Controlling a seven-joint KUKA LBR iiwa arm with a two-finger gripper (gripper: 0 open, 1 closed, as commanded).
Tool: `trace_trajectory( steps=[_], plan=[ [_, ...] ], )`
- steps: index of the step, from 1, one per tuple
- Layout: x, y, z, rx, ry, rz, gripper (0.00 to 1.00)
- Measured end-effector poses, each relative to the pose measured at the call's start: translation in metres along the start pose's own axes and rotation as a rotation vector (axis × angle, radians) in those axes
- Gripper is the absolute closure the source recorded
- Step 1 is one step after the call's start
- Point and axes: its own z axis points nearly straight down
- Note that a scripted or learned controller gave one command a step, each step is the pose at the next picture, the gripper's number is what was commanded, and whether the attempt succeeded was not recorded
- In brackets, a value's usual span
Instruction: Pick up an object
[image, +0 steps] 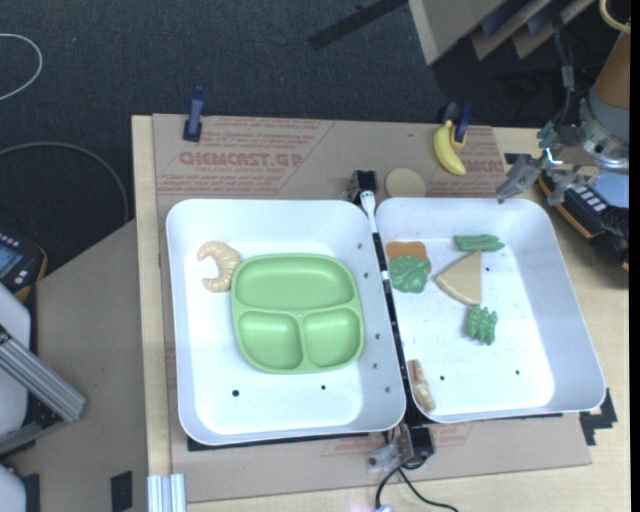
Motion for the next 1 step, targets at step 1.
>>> trace_trajectory(
  steps=[1],
  plan=[
    [-0.0224,-0.0405,0.1245,-0.012,-0.004,-0.003,0.00]
  ],
)
